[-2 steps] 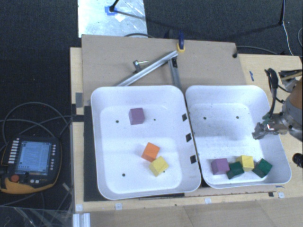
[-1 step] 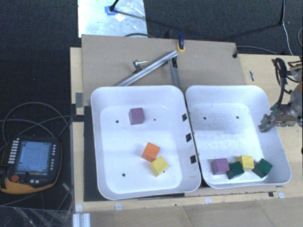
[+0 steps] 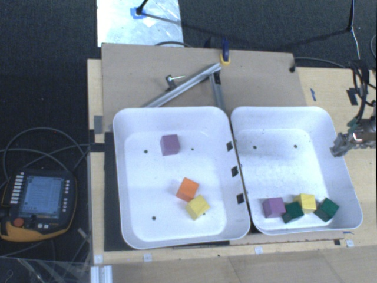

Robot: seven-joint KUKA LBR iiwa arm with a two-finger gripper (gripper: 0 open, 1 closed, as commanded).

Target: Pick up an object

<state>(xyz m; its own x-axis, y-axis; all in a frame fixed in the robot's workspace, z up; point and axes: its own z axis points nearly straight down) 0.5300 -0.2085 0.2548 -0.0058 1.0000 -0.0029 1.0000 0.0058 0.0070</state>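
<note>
Camera view: gripper at right bin's right rim, nothing visibly held; opening cannot be told. Left bin: purple cube, orange cube touching yellow cube. Right bin's near edge: purple, green, yellow, green blocks.

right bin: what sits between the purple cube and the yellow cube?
A dark green cube lies between the purple cube and the yellow cube, pressed against both near the right bin's front wall, as the camera view shows.
</note>
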